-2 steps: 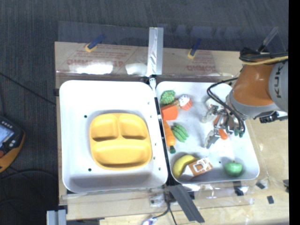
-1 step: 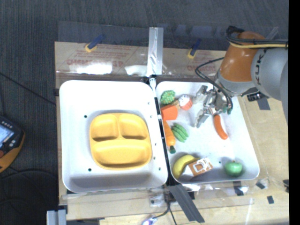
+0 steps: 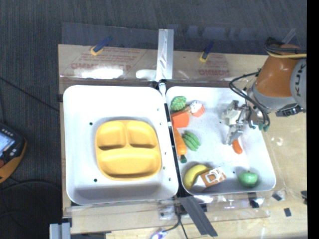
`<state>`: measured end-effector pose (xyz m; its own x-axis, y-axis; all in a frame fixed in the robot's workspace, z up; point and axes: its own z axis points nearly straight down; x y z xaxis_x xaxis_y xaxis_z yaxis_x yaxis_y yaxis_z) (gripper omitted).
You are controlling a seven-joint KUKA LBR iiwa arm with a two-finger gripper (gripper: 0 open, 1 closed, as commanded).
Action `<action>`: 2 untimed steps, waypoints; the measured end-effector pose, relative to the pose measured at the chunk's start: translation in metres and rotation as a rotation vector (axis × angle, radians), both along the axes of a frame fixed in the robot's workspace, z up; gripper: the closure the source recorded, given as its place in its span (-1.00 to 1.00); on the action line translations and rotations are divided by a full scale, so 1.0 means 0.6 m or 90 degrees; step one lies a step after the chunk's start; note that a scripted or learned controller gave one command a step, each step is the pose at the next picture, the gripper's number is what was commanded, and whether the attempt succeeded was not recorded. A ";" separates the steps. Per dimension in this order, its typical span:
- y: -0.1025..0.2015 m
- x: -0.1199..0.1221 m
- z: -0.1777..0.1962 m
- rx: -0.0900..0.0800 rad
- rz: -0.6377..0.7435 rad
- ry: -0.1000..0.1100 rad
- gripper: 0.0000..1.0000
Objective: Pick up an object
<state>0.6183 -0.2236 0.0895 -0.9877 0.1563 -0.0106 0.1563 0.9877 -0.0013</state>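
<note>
White plastic bins sit side by side on the desk (image 3: 279,148), and the left bin (image 3: 79,113) carries a yellow tray (image 3: 128,149) with three compartments, lying flat near its middle. The right bin (image 3: 214,153) has the small things. Along its left wall, from the top, lie a green leafy piece (image 3: 178,103), a small white and orange item (image 3: 196,108), an orange block (image 3: 180,119), a carrot (image 3: 179,142) running lengthwise down the wall, and a green ridged vegetable (image 3: 191,140) just beside it. Near the front wall a banana (image 3: 193,174) curls around a small carton (image 3: 214,177) that touches it, and a green apple (image 3: 248,178) sits in the front right corner, apart from the rest. The arm (image 3: 276,81) comes in from the right, its orange band over the bin's far right corner, and the gripper (image 3: 234,133) hangs low over the right half of that bin. Its fingers point down toward a small orange-red piece (image 3: 237,146) – they stand just above or against it, and the piece lies on the bin floor at their tips, not lifted. How wide the fingers are I cannot tell – the metal parts blur together. A blue clip (image 3: 101,46) and a yellow one (image 3: 206,54) hold a clear sheet at the desk's back edge.
</note>
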 end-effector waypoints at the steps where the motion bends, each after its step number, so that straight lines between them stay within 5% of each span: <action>1: 0.004 -0.066 0.001 0.001 -0.036 -0.002 -1.00; 2: 0.074 -0.090 0.002 0.000 -0.156 -0.004 -1.00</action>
